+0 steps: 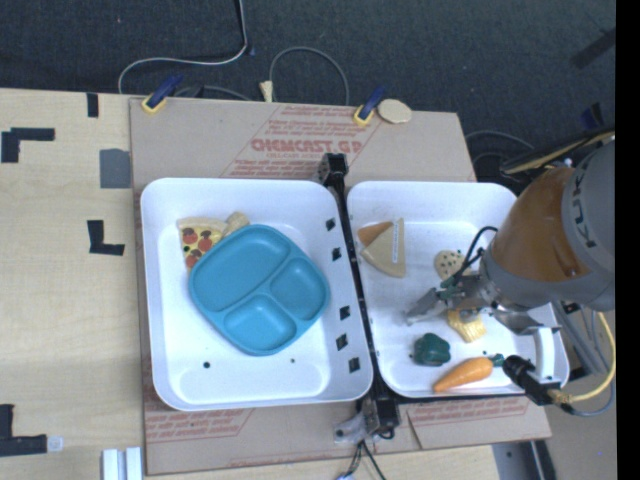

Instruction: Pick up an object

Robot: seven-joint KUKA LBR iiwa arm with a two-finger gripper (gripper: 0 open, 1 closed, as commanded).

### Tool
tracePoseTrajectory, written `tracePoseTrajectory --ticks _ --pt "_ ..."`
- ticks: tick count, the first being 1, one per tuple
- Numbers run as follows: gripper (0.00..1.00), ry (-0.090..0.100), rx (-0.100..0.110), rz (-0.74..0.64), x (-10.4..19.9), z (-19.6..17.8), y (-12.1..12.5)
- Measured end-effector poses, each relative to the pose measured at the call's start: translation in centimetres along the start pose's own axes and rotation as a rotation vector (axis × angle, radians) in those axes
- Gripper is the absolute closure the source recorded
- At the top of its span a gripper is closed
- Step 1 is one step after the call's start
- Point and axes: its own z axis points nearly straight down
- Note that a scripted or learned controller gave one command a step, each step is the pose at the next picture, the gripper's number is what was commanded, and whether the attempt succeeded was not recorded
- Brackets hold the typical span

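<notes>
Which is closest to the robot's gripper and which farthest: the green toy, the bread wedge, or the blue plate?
From the gripper:
1. Green toy, just below it, right bin.
2. Bread wedge, up-left, same bin.
3. Blue divided plate, left bin.

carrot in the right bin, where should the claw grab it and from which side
Probably across the thick orange middle of the carrot, coming straight down. It lies flat, slanted near the bin's front wall, so close the claw across its narrow width, not along it.
</notes>
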Motion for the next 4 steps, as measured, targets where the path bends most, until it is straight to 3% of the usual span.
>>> tracePoseTrajectory --ticks 1,2,3,4 --pt "0.00 0.007 0.023 0.002 -8.9 -4.4 4.0" --pt "0.00 0.007 0.003 -0.006 -5.4 -0.5 6.8" --pt "0.00 0.045 0.043 -0.010 -7.3 -0.6 11.3" --pt "0.00 0.028 0.028 -0.014 -7.4 2.9 18.1"
